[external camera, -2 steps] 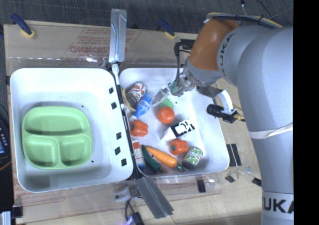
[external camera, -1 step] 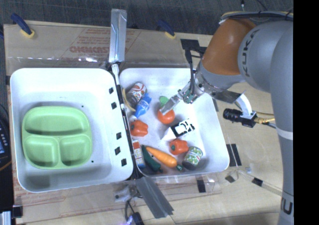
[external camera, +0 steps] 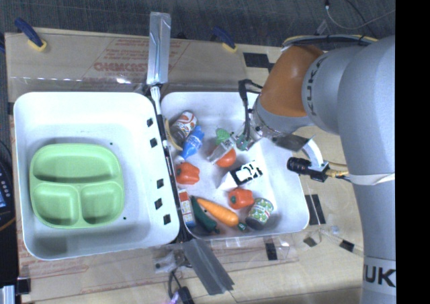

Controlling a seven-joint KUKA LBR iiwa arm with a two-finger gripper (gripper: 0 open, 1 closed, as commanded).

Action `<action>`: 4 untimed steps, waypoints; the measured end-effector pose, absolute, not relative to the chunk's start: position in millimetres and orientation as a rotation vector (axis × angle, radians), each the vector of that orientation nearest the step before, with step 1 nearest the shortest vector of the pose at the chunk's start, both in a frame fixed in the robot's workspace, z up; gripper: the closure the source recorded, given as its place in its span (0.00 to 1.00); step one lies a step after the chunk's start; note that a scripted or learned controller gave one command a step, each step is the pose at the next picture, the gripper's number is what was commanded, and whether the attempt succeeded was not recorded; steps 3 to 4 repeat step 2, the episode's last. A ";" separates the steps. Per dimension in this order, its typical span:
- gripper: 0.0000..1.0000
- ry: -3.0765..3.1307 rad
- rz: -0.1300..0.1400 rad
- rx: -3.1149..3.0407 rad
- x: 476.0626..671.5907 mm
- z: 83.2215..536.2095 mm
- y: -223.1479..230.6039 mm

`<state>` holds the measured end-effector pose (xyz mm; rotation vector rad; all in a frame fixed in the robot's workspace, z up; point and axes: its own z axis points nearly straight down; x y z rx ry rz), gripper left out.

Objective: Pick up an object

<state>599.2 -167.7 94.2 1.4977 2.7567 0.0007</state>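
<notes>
Two white bins [external camera: 27,121] on cardboard-covered bench [external camera: 87,60]

Both white bins [external camera: 40,114] look like smooth, slightly glossy plastic. The green divided tray [external camera: 76,184] is matt plastic. The toy carrot [external camera: 218,212] shines like plastic. The arm's grey casing [external camera: 356,114] is smooth and satin.

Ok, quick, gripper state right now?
Gripper: down in the right bin among the toys; open or closed cannot be told.
</notes>
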 end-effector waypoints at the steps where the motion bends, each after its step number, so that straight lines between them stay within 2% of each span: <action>1: 1.00 2.758 0.000 1.492 599.9 104.6 -167.5; 2: 1.00 2.783 0.001 1.454 633.8 185.0 -97.1; 4: 1.00 2.783 0.001 1.454 633.8 185.0 -97.1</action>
